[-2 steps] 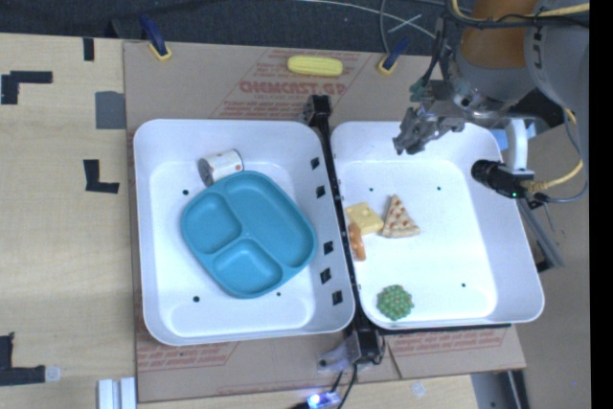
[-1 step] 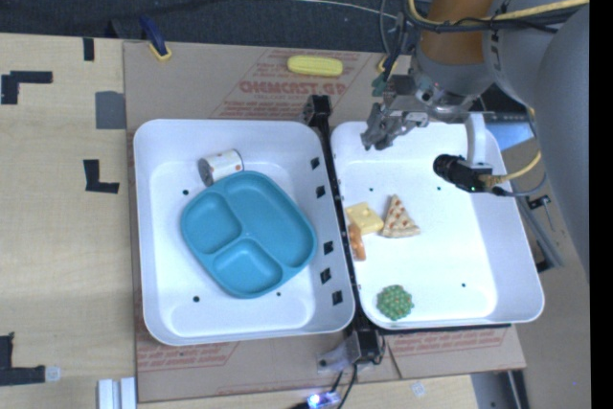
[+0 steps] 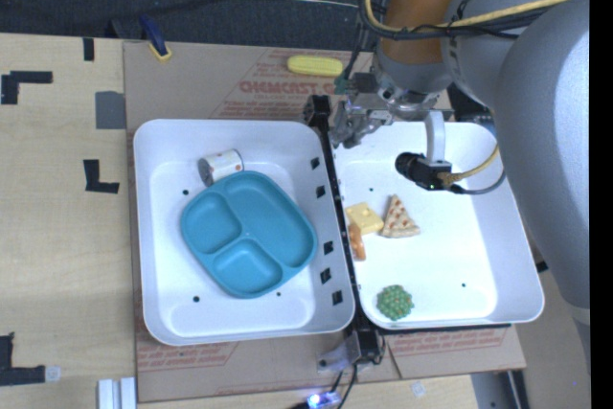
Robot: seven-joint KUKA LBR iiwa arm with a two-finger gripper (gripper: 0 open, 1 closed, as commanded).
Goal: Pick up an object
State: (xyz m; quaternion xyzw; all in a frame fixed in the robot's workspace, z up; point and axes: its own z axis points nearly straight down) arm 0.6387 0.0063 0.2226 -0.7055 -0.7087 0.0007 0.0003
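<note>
Hovering over the right bin (image 3: 498,302)'s far edge, the pincer (image 3: 356,122) looks blurred, its opening impossible to judge.

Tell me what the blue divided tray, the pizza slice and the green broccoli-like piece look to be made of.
Blue divided tray: likely moulded plastic, smooth with a soft sheen and rounded compartments. Pizza slice: probably a plastic or rubber toy, flat colours, matte. Green piece: bumpy and dull; plastic or foam, I cannot tell which.
</note>
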